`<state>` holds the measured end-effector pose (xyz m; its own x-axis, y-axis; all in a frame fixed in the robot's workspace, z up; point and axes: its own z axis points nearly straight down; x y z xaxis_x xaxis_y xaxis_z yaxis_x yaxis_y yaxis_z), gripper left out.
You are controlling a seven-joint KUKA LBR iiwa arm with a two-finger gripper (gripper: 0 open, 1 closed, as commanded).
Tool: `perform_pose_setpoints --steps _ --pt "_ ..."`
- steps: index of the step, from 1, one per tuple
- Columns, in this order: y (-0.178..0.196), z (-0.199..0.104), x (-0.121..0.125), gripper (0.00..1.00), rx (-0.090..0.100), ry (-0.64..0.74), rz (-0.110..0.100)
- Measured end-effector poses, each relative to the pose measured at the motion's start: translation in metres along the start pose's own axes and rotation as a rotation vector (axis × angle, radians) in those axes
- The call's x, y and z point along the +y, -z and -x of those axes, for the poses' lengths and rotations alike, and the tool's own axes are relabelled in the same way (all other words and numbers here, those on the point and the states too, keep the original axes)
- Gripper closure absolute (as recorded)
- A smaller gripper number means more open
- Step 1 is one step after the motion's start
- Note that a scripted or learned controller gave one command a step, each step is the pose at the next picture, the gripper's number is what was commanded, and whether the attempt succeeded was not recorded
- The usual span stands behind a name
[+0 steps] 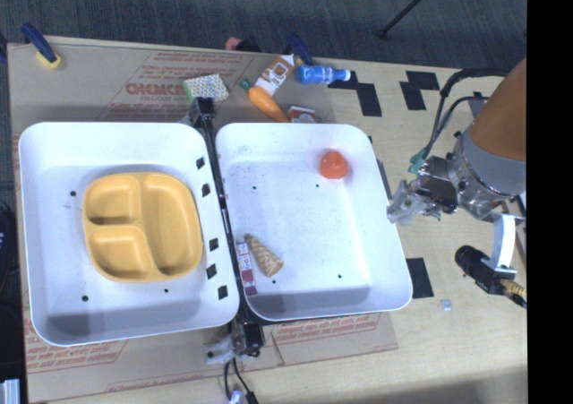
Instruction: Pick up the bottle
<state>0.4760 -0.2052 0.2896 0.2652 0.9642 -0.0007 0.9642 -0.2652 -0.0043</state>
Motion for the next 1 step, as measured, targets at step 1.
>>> perform_pose_setpoints --steps 1 --pt "-0.0905 -0.0042 -0.0010 1.00 0.001 -0.012 -0.001"
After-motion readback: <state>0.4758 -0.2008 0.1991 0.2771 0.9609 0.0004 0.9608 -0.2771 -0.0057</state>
